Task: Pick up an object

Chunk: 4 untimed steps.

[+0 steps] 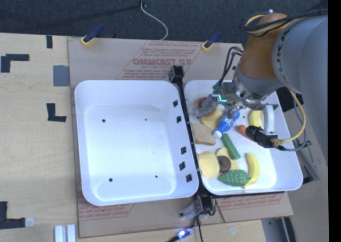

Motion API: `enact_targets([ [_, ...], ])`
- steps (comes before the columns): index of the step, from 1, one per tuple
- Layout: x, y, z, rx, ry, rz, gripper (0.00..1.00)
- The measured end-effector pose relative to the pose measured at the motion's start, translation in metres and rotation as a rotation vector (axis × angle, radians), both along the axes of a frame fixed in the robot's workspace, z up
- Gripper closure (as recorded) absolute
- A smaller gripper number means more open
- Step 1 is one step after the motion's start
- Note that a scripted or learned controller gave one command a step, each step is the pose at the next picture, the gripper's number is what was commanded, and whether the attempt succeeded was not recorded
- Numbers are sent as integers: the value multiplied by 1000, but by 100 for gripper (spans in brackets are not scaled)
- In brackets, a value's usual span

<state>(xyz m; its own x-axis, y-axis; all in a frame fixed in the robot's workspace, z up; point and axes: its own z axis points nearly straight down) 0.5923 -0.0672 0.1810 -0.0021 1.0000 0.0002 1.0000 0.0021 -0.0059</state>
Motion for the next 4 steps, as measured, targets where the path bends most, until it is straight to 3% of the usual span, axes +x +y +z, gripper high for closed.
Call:
enact_targets([
  [1,1,-46,-76,-2,6,-5,0],
  [2,60,-40,-101,0,22,2,0],
  [3,58,-40,-93,-1,22,1,100],
  [4,79,32,7,1,-12,7,100],
])
